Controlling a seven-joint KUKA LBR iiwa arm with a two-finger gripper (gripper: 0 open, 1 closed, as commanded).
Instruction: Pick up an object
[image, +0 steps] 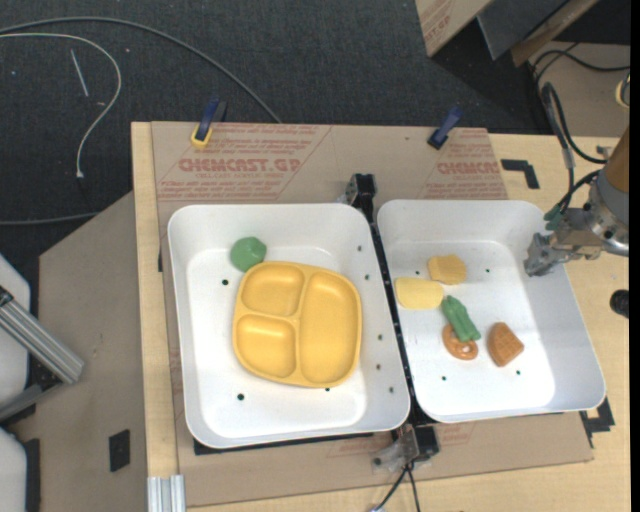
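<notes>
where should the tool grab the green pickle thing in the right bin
Across the middle of the green piece, from straight above. It lies flat and elongated, running diagonally, so closing across its narrow width suits it. Its lower end touches the orange ring and its upper end sits near the pale yellow piece, so the middle probably has the most room.

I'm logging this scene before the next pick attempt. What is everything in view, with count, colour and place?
White bins: 2, side by side on the bench; left bin, right bin.
Divided plate: 1, yellow, centre of left bin.
Green lump: 1, left bin, touching the plate's upper-left edge.
Yellow pieces: 2, upper middle of right bin; one above the paler one.
Green piece: 1, right bin centre, overlapping an orange ring.
Orange ring: 1.
Brown-orange piece: 1, right of the ring.
Clamps: 2, blue, top edge of board;.
Claw: 1, grey, above right bin's right rim.
</notes>
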